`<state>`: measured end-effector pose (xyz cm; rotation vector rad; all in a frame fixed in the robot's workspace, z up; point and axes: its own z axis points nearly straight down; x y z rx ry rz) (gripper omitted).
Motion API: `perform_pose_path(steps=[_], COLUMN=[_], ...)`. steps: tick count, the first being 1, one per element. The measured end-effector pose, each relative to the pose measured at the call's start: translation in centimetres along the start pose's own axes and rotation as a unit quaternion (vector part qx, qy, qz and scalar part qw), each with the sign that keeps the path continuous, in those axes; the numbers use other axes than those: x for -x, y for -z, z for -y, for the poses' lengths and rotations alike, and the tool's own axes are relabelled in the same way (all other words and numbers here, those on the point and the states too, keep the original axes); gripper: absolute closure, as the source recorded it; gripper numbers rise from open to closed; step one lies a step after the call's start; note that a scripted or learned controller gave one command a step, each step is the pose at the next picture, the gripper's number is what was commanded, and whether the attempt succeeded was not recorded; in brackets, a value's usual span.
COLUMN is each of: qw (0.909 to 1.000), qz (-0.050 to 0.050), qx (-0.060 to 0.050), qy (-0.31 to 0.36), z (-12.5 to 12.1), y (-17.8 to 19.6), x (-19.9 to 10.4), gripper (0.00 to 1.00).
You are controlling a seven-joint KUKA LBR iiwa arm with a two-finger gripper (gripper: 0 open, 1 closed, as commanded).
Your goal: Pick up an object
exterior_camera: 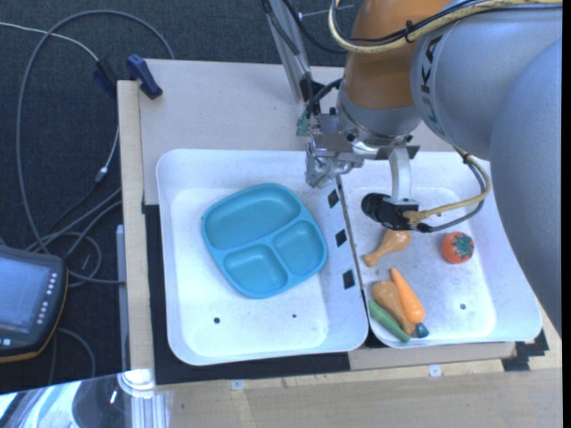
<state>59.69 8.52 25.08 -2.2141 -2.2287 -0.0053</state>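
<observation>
1. Over the far end of the ridge where the two white bins meet, the claw (318, 178) hangs from the grey arm, close to the bins' far rims. Whether it is spread or pressed together cannot be told from this slant.
2. Just below the claw and to the view's left, the blue divided tray (263, 239) lies askew on the floor of the left bin (268, 328). Its far corner is near the claw but apart from it, and its right edge runs close to the ridge.
3. Further from the claw, bare white floor lies open around the tray, in a wide strip along the near rim and a narrower one along the left wall.
4. Below the claw and to the view's right, the tan drumstick (385, 246) lies in the right bin (482, 324), close to the ridge.
5. Further right of the claw, the tomato (458, 247) sits alone with open floor on every side, well apart from the drumstick.
6. Well below the claw, the carrot (407, 298) and the green vegetable (387, 317) lie touching side by side, pressed toward the right bin's near rim beside the ridge.
</observation>
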Motion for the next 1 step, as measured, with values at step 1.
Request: perform_pose_path(steps=[1], qw=[1.0], qz=[0.001], qx=[-0.001], qy=[-0.003], z=[0.04], y=[0.01], x=[0.41], gripper=[0.0])
